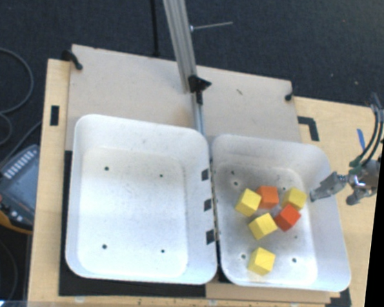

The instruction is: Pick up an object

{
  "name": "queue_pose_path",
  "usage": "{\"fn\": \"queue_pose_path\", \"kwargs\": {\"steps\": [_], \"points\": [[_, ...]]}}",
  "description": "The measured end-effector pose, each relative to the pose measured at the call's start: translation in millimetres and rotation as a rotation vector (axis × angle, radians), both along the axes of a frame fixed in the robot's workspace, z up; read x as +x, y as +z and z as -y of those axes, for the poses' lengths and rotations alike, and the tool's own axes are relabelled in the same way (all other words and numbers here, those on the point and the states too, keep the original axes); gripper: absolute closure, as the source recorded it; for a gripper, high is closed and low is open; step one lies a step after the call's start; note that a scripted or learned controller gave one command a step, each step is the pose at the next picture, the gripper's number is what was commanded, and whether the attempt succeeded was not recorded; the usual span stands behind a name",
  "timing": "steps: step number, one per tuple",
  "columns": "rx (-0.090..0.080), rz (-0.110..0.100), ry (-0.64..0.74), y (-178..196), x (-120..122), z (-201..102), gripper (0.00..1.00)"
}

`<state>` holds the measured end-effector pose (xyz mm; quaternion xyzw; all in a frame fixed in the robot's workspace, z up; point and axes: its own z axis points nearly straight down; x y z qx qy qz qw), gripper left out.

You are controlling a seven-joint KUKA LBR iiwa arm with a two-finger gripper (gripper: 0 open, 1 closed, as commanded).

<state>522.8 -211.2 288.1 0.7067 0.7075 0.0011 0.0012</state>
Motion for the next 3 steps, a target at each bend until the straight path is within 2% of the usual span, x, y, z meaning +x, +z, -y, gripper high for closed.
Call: {"fn": "queue_pose_path", "kwargs": {"steps": [1,2,3], "points": [[0.001,-0.009,0.003,-127,21,-34,0.0],[-0.005,0.013,-0.002,-155,54,-44,0.0],[-0.004,0.016,-0.002,-145,55,-44,1.0]]}}
